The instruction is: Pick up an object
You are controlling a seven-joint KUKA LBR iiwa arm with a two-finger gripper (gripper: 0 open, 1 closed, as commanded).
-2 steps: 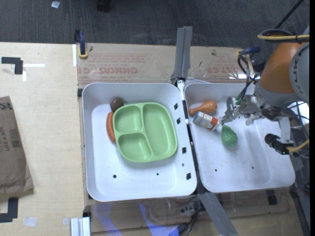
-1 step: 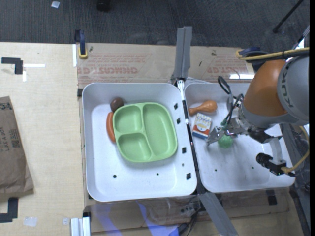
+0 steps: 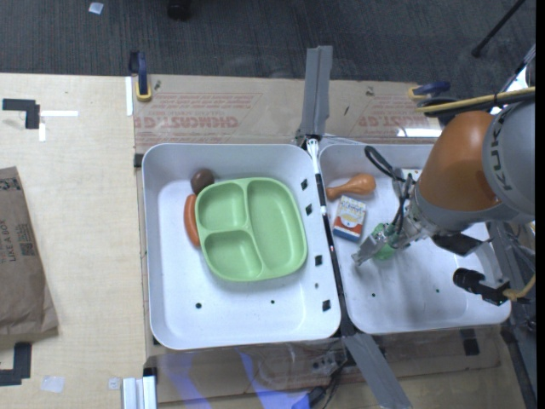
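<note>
My gripper (image 3: pixel 371 250) hangs low over the left part of the right bin (image 3: pixel 426 309), pointing down and to the left. A small green object (image 3: pixel 386 245) shows right against it; whether it is held is unclear. Just above and left lies a small white, blue and orange box (image 3: pixel 348 221). An orange drumstick-shaped toy (image 3: pixel 352 185) lies beyond the box, near the bin's far left corner. The arm's orange band (image 3: pixel 456 164) hides the bin's far right part.
The left bin (image 3: pixel 170 305) holds a green divided plate (image 3: pixel 251 227), with a brown ball (image 3: pixel 202 180) and an orange-red sausage shape (image 3: pixel 190 218) tucked at the plate's left side. A grey divider bar (image 3: pixel 317 100) runs between the bins. A brown paper bag (image 3: pixel 21 254) lies on the bench's left.
</note>
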